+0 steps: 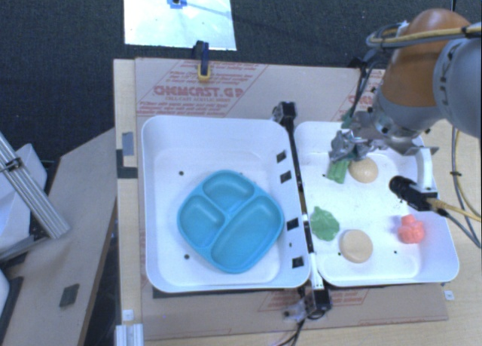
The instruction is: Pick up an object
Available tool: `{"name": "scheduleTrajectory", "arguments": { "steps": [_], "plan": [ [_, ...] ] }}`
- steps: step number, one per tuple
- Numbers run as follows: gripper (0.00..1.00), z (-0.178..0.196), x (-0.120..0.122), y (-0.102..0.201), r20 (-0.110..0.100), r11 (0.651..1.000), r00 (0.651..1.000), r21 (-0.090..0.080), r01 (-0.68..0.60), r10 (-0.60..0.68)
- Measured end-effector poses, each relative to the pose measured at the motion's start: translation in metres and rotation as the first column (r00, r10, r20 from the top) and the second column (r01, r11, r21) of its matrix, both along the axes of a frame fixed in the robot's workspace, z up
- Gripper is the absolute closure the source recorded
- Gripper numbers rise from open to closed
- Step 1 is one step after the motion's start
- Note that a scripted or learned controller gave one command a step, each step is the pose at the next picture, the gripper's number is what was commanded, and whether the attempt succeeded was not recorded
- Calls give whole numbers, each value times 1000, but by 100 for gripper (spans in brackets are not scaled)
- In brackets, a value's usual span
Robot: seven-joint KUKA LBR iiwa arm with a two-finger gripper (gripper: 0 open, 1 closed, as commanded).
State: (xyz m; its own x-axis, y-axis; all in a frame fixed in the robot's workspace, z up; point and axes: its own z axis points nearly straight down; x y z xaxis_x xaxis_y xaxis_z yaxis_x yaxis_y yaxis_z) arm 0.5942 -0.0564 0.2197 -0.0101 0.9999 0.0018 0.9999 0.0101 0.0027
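Bench w/ two white bins; claw [345, 150] in right bin [376, 273], down on green piece [338, 169] beside tan ball [364, 170]. Grip state: can't tell. Risk: ball nudges, pick slips.

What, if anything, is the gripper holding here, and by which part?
It cannot be told. The gripper sits over the upper end of a green elongated object in the right white bin, but a hold isn't visible.
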Motion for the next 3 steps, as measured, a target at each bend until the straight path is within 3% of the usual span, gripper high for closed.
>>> {"name": "scheduleTrajectory", "arguments": {
  "steps": [3],
  "plan": [
    [100,6,21,147,0,1000,1000,1,1,-1]
  ]
}}
